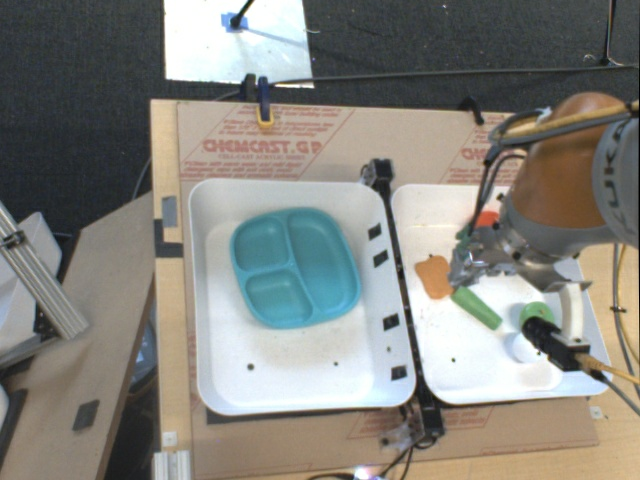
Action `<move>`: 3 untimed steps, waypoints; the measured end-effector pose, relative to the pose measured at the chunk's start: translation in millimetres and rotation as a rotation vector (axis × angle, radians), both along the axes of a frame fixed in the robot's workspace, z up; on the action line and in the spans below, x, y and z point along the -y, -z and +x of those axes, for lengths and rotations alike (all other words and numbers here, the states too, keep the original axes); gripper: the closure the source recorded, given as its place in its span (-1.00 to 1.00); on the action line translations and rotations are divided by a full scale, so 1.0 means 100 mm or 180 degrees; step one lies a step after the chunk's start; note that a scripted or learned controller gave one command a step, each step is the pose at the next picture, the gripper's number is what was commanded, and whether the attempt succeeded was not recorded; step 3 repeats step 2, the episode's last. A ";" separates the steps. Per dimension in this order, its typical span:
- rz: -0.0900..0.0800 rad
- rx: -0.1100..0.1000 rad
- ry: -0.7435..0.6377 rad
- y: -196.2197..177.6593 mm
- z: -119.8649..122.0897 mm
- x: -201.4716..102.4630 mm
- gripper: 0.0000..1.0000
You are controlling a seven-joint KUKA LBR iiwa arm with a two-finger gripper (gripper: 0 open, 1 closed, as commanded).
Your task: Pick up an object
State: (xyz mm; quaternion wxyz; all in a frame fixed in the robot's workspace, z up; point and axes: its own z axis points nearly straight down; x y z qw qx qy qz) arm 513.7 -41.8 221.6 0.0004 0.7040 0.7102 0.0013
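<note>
My gripper [464,267] hangs low over the left part of the right bin [450,373], under the grey and orange arm. Just left of it and below it lies a flat orange-brown piece [434,276]. A green stick [477,308] lies slanted right beneath the gripper, close to it or touching it. A small red-orange thing [486,220] peeks out beside the wrist, farther back in the bin. I see nothing clearly held.
The left bin [215,368] holds a teal divided plate [294,266]. Black clips sit along the wall between the bins [392,298]. A small green round thing [534,313] and a white one [521,347] lie at the right bin's right side.
</note>
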 end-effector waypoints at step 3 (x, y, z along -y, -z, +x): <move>0.0002 -0.0008 -0.0004 0.08 -0.03 -1.22 1.00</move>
